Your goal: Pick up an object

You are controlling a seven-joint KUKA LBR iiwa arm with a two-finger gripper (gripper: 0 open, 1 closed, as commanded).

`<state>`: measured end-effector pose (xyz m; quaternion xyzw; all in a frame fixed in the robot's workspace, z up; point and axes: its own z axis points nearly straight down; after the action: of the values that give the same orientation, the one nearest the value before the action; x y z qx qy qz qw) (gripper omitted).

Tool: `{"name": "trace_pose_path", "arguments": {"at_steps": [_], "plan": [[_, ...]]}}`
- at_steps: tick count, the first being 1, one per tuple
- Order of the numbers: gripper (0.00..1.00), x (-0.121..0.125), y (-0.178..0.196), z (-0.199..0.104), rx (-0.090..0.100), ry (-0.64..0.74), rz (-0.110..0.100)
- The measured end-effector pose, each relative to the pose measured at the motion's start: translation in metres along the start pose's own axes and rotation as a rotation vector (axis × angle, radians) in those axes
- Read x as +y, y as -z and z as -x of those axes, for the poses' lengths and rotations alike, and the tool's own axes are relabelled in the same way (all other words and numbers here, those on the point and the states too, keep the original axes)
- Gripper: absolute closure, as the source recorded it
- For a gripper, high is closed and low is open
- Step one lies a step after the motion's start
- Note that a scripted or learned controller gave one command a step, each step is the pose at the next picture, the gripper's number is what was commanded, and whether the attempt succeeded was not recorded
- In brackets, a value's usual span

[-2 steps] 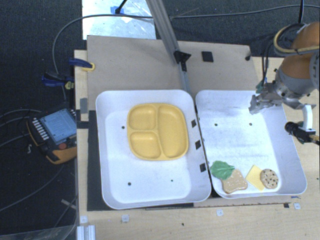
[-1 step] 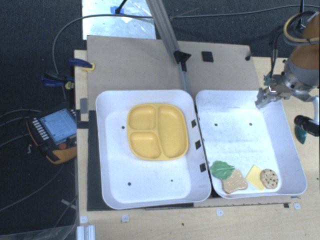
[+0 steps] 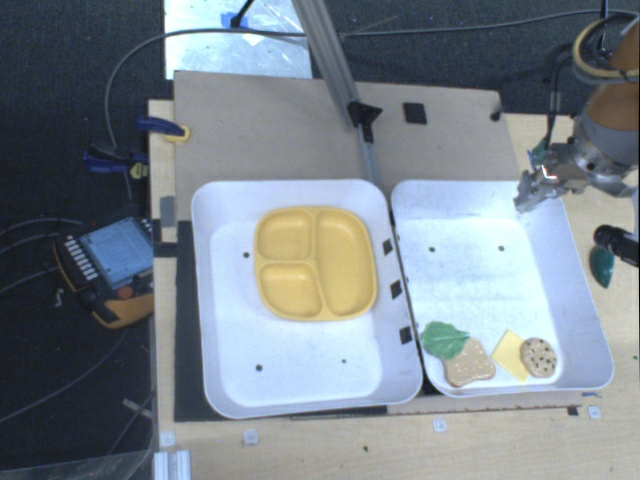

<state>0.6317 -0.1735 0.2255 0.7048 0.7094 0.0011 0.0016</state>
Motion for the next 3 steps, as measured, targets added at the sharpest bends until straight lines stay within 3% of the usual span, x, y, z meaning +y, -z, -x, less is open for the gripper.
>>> {"name": "trace_pose_path", "arguments": {"at_steps": [2, 3], "plan": [[1.0, -0.013, -0.014, -0.104, 0.002, 0.003, -0.005], [1.0, -0.028, -0.001, -0.158, 0.003, 0.004, -0.003]]}}
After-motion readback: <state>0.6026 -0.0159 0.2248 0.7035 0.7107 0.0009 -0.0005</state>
